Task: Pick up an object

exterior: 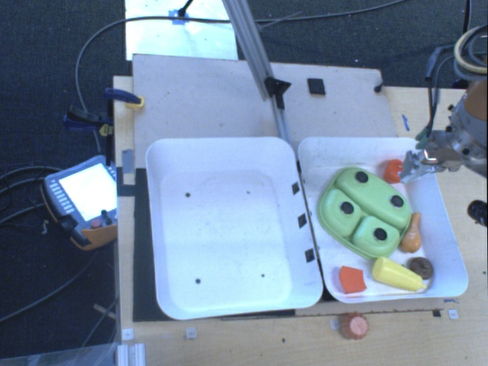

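Both bins, left and right, look like smooth white moulded plastic with a faint sheen. The green tray at the right bin's centre appears to be glossy plastic. At five o'clock of it, the yellow piece is smooth and shiny. The bench board looks matt and fibrous, like pressed wood. The gripper at two o'clock shows dull metal.

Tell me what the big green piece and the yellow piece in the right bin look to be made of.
Green piece: likely molded plastic, smooth with a soft sheen, rounded lobes with dark dots. Yellow piece: probably plastic too, smooth, evenly coloured, tapered like toy food.
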`<state>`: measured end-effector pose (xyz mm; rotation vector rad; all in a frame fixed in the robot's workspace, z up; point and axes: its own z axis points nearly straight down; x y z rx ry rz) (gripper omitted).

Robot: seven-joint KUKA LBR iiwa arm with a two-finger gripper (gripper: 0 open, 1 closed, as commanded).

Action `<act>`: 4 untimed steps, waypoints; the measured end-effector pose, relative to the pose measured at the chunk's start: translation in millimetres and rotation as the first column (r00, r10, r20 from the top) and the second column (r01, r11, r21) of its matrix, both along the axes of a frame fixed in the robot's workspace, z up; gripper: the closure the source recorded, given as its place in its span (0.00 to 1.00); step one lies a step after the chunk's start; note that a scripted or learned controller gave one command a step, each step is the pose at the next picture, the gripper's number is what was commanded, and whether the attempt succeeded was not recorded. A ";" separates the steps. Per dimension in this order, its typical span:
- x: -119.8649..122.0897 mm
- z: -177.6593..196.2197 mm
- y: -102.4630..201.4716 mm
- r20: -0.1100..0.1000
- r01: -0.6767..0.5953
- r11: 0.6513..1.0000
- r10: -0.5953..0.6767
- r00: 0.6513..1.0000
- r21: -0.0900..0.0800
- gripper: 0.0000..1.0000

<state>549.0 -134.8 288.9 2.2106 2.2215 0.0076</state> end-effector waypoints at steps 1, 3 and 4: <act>-4.5 -5.8 49.5 -0.007 -0.005 1.000 0.005 1.000 0.003 1.00; 6.6 -41.7 149.6 -0.009 -0.005 1.000 0.005 1.000 0.004 1.00; 15.1 -41.4 207.8 -0.006 -0.007 1.000 0.007 1.000 0.004 1.00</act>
